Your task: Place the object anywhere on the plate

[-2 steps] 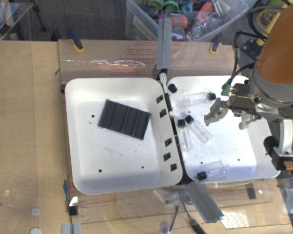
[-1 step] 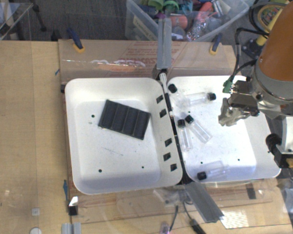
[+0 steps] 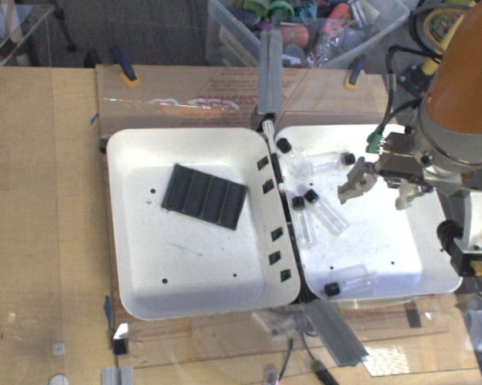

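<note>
surface (image 3: 40, 215): pale wood; we see it carrying two shallow white bins side by side, so one can feed the other.
left bin (image 3: 128, 287): holds one thing, a dark ribbed plate (image 3: 204, 196) lying flat and a little askew near the middle; we take it as the target.
divider (image 3: 274, 215): the rims meet here, with small black clips along the seam.
right bin (image 3: 401, 263): clear vials with black caps (image 3: 321, 211) lie scattered on their sides, loose for picking; the object is one of these, not yet lifted.
gripper (image 3: 378, 189): hangs over the right bin above the vials; fingers spread, with nothing between them.
step: we judge a grasp comes first.
</note>
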`<state>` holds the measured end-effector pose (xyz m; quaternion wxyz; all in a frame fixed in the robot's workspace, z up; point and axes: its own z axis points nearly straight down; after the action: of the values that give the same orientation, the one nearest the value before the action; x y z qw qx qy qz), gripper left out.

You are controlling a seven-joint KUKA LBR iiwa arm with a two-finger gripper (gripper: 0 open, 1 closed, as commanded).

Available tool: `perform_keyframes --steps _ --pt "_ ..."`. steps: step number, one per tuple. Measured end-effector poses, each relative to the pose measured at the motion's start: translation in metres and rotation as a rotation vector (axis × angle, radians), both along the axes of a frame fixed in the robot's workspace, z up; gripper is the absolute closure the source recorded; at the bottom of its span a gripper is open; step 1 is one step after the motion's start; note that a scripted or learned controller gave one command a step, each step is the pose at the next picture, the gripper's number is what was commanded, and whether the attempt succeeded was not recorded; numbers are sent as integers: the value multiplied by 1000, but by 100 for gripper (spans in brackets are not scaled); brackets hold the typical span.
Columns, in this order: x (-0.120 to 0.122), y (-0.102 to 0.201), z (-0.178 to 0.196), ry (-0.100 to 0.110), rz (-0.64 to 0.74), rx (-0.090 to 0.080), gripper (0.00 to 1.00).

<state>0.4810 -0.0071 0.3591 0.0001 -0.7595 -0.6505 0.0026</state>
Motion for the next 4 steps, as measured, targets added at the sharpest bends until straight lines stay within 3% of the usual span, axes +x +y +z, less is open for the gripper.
perform_keyframes --steps 1,2,3,4 --pt "1 1 10 0 2 -1 100" --pt "1 1 9 1 3 -1 0" --pt "2 2 19 1 5 -3 100" --pt "2 2 19 1 6 -2 0"
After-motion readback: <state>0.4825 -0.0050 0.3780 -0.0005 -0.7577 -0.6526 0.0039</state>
